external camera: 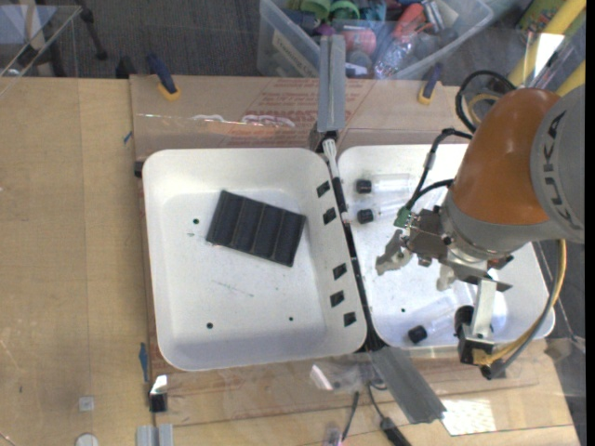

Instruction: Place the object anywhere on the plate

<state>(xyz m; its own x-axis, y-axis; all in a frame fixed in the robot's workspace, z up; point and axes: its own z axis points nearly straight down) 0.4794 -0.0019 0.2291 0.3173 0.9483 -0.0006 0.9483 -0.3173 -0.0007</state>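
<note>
The plate (256,228) is a dark, ribbed rectangle lying flat in the left bin (177,277), toward its back. My gripper (418,266) hangs over the middle of the right bin (390,170), well to the right of the plate. Its fingers (391,255) look spread and open, and I see nothing between them. Part of the right bin's floor is hidden by the orange-banded wrist (502,170). A small white piece (484,310) shows just below the wrist; I cannot tell whether it is a loose object.
A raised divider with black clips (337,272) separates the two bins. Small black studs (363,186) (416,334) sit on the right bin's floor. A clear tub of colourful toys (372,12) stands behind the bench. Cables (516,347) trail at the right bin's front corner.
</note>
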